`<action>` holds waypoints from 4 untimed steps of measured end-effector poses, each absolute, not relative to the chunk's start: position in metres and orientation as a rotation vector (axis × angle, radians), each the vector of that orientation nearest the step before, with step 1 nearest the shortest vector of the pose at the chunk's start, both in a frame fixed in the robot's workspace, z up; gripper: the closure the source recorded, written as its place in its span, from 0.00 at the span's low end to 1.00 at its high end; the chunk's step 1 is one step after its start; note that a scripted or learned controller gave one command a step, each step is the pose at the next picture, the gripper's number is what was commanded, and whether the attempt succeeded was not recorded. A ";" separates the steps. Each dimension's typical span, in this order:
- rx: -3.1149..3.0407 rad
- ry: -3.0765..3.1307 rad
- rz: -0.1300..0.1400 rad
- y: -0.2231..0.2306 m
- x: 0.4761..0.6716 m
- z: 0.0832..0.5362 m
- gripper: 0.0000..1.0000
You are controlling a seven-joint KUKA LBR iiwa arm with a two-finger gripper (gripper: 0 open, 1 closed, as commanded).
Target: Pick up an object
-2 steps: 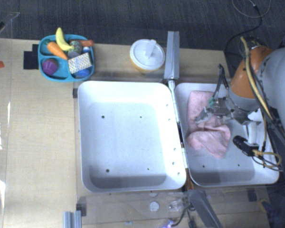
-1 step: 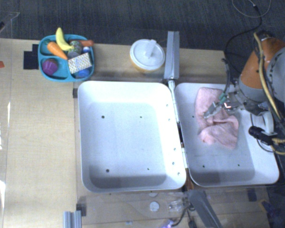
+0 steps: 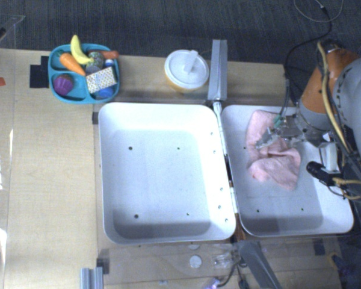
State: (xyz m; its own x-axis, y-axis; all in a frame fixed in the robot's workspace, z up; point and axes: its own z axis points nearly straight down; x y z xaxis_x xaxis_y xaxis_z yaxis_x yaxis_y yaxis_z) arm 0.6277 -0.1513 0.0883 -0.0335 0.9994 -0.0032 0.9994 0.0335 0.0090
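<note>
A crumpled pink cloth lies in the right white bin, spread from the bin's upper middle down to its centre. My gripper hangs over the cloth's upper half, right at its surface, on the grey arm with the orange band that comes in from the right. The wrist and cables cover the cloth's right edge.
The left white bin sits beside the right one, with a metal divider behind their shared edge. A blue tray of toy food and a white lidded cup stand on the bench behind the bins.
</note>
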 end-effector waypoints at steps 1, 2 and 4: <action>1.950 2.450 0.010 -0.088 0.647 0.089 0.00; 1.885 2.515 -0.001 -0.055 0.605 0.182 0.00; 1.922 2.471 0.010 -0.107 0.653 0.089 0.00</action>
State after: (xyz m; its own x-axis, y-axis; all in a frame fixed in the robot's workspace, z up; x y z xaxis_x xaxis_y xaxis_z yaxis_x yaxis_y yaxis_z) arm 0.6527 -0.1069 0.0894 -0.2460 0.9693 -0.0048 0.9692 0.2461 0.0116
